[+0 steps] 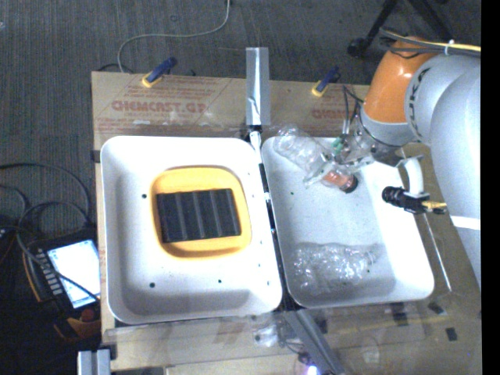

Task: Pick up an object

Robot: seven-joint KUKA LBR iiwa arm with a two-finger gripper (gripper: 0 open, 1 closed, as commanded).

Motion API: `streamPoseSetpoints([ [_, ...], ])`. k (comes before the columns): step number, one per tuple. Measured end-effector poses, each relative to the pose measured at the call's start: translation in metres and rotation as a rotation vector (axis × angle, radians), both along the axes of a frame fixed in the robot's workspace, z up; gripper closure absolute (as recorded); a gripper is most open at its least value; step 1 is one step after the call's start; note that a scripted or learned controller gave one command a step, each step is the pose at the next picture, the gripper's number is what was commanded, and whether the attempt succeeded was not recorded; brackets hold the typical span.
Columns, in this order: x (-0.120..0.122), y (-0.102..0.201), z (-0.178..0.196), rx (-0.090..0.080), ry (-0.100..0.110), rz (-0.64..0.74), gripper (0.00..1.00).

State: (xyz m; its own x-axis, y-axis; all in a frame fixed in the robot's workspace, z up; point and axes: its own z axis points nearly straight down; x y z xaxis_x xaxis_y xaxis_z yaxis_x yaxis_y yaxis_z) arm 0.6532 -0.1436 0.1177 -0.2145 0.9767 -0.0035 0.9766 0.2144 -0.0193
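The gripper (344, 161) sits low at the right bin's (406, 276) far edge over crumpled clear plastic (301, 151) and an orange item (337, 179), its grasp state indiscernible, evidently positioned to attempt a pick.

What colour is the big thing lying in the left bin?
In the camera view, the object in the left bin has a yellow-orange rim around a dark, ribbed centre.

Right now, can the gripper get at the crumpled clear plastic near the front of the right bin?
Probably yes: the crumpled clear plastic lies uncovered on the right bin floor, and the gripper sits over that bin's far end.
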Motion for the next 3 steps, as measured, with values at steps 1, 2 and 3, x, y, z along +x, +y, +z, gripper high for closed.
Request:
streamPoseSetpoints([
  [1,0.017,-0.022,-0.002,0.024,0.024,0.087,0.00],
  [2,0.019,-0.046,-0.003,0.026,0.017,0.131,0.00],
  [3,-0.001,-0.038,0.005,0.005,-0.021,0.236,0.00],
])
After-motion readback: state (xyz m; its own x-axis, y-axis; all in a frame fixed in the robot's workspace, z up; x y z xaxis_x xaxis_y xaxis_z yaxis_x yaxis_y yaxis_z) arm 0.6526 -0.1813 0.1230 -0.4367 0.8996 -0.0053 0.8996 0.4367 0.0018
